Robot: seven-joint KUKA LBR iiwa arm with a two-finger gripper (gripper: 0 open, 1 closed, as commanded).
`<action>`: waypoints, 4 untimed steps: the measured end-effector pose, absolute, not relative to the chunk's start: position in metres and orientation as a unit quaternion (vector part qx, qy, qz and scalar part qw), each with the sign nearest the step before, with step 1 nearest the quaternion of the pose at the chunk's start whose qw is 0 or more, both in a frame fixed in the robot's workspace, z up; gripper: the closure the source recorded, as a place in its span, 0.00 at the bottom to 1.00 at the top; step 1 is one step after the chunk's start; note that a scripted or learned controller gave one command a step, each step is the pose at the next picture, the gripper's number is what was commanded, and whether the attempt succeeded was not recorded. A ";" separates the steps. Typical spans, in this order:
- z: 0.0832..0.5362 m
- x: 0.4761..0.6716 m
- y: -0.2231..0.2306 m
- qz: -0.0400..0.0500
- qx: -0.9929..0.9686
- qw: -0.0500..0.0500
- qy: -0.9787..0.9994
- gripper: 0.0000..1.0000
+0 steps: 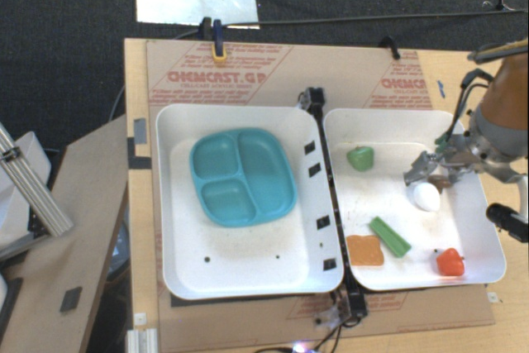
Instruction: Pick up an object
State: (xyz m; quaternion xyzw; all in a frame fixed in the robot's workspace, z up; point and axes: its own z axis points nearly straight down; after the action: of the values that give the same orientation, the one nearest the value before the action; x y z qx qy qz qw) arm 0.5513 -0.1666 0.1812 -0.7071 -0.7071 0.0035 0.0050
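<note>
Reaching in from the right: the grey arm with its orange band comes over the right bin's far right rim.
Tool: the tool sits low over the right bin, its dark metal tips directly above the white egg.
Tool state: I cannot tell how wide it stands; the tips blur into one dark shape against the bin floor.
White egg: the white egg lies just under and slightly in front of the tool, touching or nearly touching it; I cannot tell whether it is gripped.
Green round piece: a small green round piece rests on the bin floor, to the tool's left and a little farther back, well apart from it.
Green stick: a long green stick lies at a slant, nearer the camera than the tool and to its left.
Orange slab: a flat orange slab sits just beside the green stick's near end, close to the bin's front left corner.
Red-orange piece: a small red-orange piece lies near the bin's front right corner, in front of the tool and apart from the egg.
Left bin: the left bin lies well to the tool's left, past the black divider where the two bins meet.
Teal plate: a teal compartment plate lies flat on the left bin's floor, towards its back.
Bench: the bench carries both bins on a brown board with red lettering.
</note>
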 end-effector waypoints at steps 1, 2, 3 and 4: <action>0.189 0.555 -0.166 0.000 -0.706 -0.001 -0.708 0.00; 0.147 0.555 -0.171 0.000 -0.707 0.000 -0.708 0.00; 0.087 0.558 -0.166 0.000 -0.706 0.000 -0.708 0.00; 0.085 0.558 -0.165 -0.001 -0.707 0.000 -0.707 0.00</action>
State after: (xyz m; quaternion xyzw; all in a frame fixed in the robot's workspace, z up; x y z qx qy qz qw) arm 0.5585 -0.1654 0.0849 -0.7067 -0.7075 -0.0005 -0.0004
